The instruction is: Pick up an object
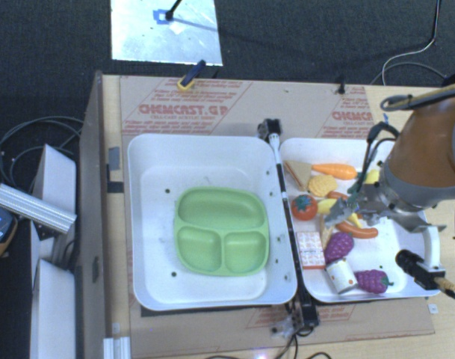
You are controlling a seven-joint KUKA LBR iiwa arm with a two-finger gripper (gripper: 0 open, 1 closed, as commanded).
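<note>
The gripper [345,209] hangs low over the right bin [420,290], in the middle of a heap of toy food, with the grey wrist and orange band above it covering part of the pile. How the jaws stand cannot be told from here: they are small, dark and mixed in with the items under them, and nothing can be seen held between them. Closest to the jaws lie a sausage [358,231], a tomato [304,207] just to the left, and a cracker [322,185] behind; a carrot [335,170] lies further back, and two bunches of grapes [338,247] [371,280] and a small can [340,275] sit towards the front wall. These look like hollow plastic toys, so probably light, stiff and rather slick, not fragile, and apt to roll or squirt out of a pinch. The sausage seems the likeliest pick: take it across its narrow middle, jaws square to its length. The round tomato would need a centred grip. The left bin [152,163] holds a green plate [222,230], well apart from the jaws.
</note>
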